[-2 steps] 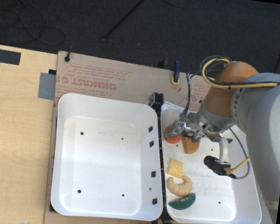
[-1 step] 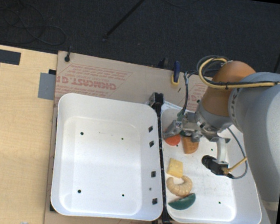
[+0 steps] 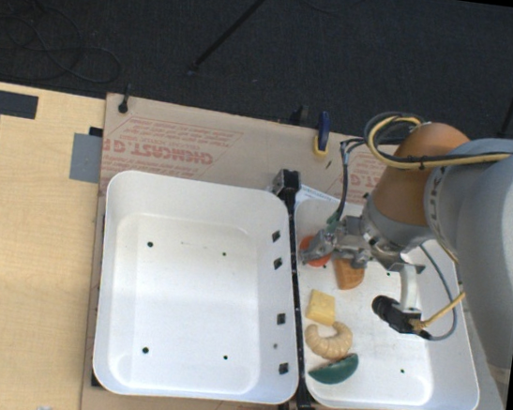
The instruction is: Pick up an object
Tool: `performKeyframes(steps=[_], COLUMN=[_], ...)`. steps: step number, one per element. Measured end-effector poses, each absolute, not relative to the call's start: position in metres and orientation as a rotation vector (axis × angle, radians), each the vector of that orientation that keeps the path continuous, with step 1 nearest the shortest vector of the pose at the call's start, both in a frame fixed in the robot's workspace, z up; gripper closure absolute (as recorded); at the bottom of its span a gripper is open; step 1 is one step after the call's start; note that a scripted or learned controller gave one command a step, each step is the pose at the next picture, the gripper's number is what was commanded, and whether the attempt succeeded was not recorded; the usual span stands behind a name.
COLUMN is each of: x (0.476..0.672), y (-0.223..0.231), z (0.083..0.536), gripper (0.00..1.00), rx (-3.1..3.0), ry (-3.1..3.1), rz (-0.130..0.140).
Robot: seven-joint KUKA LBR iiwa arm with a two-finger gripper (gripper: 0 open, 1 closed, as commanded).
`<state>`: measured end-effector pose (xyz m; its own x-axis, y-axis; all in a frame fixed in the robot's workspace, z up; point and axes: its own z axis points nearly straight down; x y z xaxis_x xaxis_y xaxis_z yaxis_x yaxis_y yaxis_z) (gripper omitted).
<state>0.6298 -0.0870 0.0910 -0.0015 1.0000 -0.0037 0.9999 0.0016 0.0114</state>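
We see two white bins, the left bin (image 3: 188, 285) plain but for small dark dots on its floor, the right bin (image 3: 422, 374) the same white. In the right one lie a pale yellow block (image 3: 322, 307), a tan curled piece (image 3: 330, 338), a dark green crescent (image 3: 336, 370), an orange piece (image 3: 350, 276) and a red piece (image 3: 312, 246). The arm (image 3: 483, 212) is grey with an orange band (image 3: 417, 175). The table (image 3: 12, 260) is light wood with grey patches; the cardboard sheet (image 3: 207, 150) is brown with red print.

We're looking at the bench (image 3: 13, 250) carrying a cardboard sheet (image 3: 198, 149), two white bins (image 3: 125, 200) sitting on it.
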Motion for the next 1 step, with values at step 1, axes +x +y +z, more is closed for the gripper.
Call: performKeyframes(steps=[1], x=[0.6311], y=[-0.0894], z=[0.1009], gripper=[1.00], rx=[2.212], ry=[2.214], rz=[0.004])
